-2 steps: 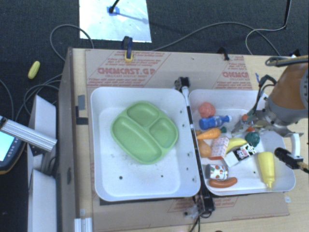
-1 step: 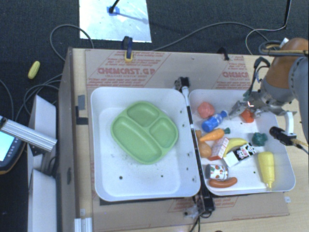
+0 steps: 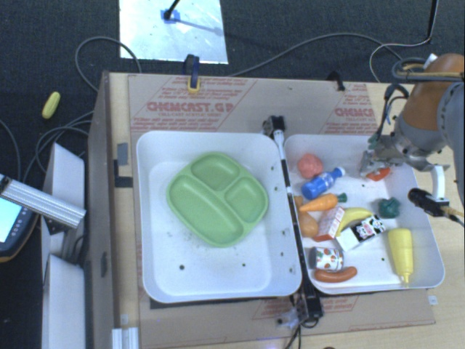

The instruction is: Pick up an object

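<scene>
Currently, a small red-orange toy (image 3: 378, 173) lies near the back right corner of the right bin (image 3: 436, 267), and it looks like the thing being picked. The gripper (image 3: 375, 160) sits directly over it, low in the bin, on a grey arm (image 3: 429, 118) with an orange band that reaches in from the right. Whether the pincer is wide, narrow or closed on the toy cannot be told from this angle. Nearby in the same bin are a pink ball (image 3: 310, 164), a blue bottle (image 3: 320, 183), a carrot (image 3: 320, 203), a banana (image 3: 354, 216), a dark green toy (image 3: 389, 207), a yellow bottle (image 3: 401, 251), a small can (image 3: 325, 257) and a sausage (image 3: 336, 273). The left bin (image 3: 156, 267) holds a green divided plate (image 3: 217, 198). Judging by this, the step is the grasp itself; next would be closing firmly and lifting straight up, clear of the bin wall
</scene>
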Controlling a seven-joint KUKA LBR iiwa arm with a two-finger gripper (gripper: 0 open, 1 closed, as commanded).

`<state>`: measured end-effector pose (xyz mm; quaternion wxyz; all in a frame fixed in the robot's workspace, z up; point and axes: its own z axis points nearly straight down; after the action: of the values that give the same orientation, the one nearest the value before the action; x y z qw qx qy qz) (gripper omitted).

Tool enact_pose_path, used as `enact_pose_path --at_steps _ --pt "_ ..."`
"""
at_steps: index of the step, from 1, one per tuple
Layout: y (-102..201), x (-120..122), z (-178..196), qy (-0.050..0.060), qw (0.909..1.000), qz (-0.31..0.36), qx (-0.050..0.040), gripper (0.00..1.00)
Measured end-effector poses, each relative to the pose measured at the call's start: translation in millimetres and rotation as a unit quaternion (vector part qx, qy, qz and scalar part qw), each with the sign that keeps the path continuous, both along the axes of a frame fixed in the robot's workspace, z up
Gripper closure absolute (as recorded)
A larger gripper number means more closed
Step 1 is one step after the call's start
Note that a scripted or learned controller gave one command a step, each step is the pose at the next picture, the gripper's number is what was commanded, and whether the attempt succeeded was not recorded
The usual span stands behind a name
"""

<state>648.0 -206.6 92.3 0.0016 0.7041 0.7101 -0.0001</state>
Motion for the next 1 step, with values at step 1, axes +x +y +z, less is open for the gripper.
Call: enact_pose_path --at_steps 1 --pt "0.1 -0.1 -0.2 0.000 1.0000 0.000 0.0001 0.00"
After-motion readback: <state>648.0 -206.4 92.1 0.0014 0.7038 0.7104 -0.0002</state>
